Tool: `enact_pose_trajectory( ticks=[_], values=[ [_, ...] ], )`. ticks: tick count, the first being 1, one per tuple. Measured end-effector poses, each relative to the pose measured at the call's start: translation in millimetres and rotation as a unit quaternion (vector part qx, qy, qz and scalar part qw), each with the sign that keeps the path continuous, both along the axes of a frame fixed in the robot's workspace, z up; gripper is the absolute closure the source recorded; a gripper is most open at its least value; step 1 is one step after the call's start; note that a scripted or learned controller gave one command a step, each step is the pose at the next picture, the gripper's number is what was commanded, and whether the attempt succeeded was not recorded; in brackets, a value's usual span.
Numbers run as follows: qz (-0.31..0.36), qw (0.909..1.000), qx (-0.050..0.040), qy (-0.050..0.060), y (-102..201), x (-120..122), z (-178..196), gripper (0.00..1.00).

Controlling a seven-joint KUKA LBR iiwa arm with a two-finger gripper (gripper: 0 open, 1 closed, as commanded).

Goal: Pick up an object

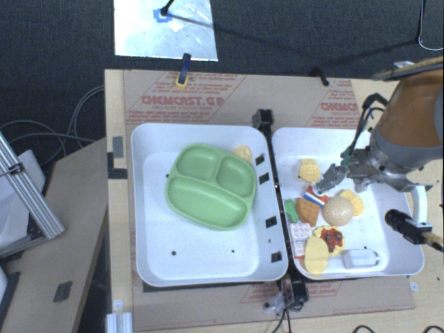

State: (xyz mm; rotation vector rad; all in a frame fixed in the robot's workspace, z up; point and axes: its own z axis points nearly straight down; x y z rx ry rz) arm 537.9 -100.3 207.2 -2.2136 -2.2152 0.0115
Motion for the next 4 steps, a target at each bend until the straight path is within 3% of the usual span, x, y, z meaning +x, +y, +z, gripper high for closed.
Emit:
enact_pose_trajectory(
  ticks=[1,3,4],
  values=[
    [0.001,1.0,-0.0008,-0.007,0.3,2.8,6.7,0.0],
    [0.0,1.0,-0.0007,-0.005,-3.6,0.5,-95.5,0.0],
    [0.001,1.0,0.0012,-0.008,-2.2,3.5,-119.7,0.0]
  ],
)
